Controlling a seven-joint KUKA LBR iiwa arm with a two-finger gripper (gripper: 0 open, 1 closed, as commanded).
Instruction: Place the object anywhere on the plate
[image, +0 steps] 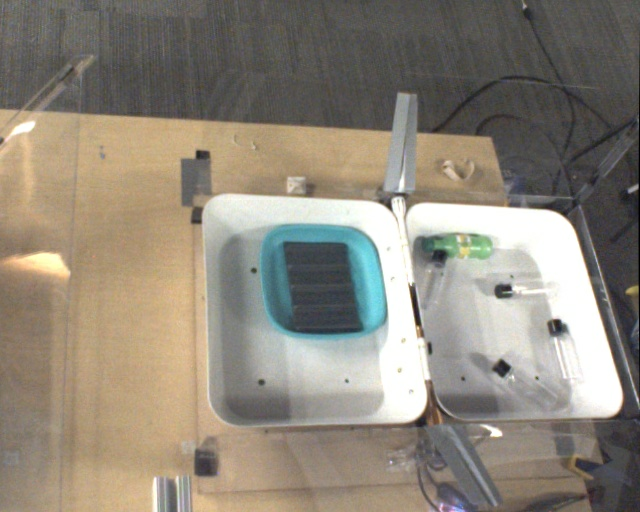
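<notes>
A teal plate (372, 285) with a dark ridged centre rests in the left bin (232, 330), toward its back. In the right bin (590, 320) a green bottle (458, 245) lies on its side near the back left corner. Several clear vials with black caps lie scattered in the same bin: one (437, 275) just below the green bottle, one (522, 290) near the middle, and one (562, 350) toward the right wall. Another black-capped vial (503, 369) lies near the front.
A grey metal post (402, 145) stands behind the seam between the two bins. Small black brackets (203, 158) sit at the bench's left. Cables (530, 100) trail across the floor at the back right.
</notes>
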